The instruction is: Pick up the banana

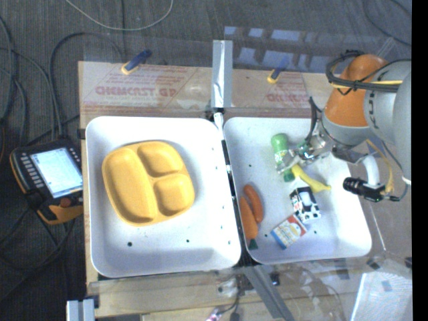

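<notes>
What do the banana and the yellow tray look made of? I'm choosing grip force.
Banana: probably a plastic toy, with an even yellow, faintly shiny skin; too small to be sure.
Tray: likely moulded plastic, smooth and matt, with rounded compartments in one uniform colour.

Even, bright overhead light washed the white bins (200, 259) nearly flat; shadows were faint, and detail looked soft and grainy.

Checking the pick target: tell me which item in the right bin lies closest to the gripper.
The small yellow plastic banana, just below the gripper. The orange carrot, juice carton and black-and-white box lie farther off.
</notes>
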Controlling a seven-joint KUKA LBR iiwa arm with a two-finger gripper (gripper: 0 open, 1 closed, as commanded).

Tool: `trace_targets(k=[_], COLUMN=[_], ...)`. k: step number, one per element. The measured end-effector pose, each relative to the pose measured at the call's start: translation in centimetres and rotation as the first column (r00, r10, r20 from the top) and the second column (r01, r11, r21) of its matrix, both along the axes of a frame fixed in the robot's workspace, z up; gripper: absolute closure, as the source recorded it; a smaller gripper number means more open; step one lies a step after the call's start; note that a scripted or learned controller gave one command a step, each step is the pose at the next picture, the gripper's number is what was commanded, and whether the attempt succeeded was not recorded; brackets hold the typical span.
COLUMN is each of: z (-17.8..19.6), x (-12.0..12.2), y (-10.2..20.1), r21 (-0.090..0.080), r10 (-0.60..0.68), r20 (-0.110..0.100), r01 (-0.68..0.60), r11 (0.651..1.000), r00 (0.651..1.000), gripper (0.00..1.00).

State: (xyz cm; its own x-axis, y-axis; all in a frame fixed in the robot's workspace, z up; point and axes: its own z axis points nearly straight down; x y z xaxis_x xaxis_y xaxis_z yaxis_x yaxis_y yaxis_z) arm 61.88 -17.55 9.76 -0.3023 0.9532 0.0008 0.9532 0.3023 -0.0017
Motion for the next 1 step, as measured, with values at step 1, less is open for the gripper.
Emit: trace_targets(k=[1], z=[8.57], x=[2.69], y=[9.96], r21=[-0.001], r10=[-0.152], r20=[0.000], r01=[0.152], r11=[0.988], r00=[0.988], gripper=[1.00])
